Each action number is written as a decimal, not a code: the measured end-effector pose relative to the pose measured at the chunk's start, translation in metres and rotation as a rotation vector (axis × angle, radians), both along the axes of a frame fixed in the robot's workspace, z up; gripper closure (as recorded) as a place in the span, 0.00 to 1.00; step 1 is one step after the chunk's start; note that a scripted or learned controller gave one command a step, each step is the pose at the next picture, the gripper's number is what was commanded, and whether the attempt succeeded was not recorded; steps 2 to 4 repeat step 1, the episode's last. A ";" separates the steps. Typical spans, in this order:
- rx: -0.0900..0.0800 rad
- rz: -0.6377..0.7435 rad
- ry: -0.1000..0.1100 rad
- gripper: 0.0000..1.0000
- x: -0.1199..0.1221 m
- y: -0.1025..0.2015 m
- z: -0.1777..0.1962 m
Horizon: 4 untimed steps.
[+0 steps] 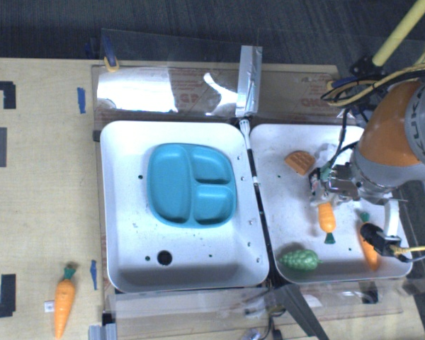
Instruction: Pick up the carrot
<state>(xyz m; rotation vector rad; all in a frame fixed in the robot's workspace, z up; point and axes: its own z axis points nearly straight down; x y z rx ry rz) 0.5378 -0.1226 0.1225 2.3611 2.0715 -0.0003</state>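
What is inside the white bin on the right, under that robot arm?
The right bin holds a carrot, a green vegetable, a tan piece and another orange item. The arm covers its far corner.

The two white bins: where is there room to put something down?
The left bin has bare floor all around the blue tray, most along its bottom edge near the dark spot. The right bin has bare floor along its left side. Its right half is crowded: carrot, green toy, brown piece, gripper.

Small orange carrot [327,220] with green stem. Lies in right bin, stem pointing toward camera. Sits just below gripper [329,190].
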 end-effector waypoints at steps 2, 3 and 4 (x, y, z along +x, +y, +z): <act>-0.001 0.321 -0.003 1.00 -0.026 0.050 0.089; -0.001 0.321 -0.003 1.00 -0.026 0.050 0.089; -0.001 0.321 -0.003 1.00 -0.026 0.050 0.089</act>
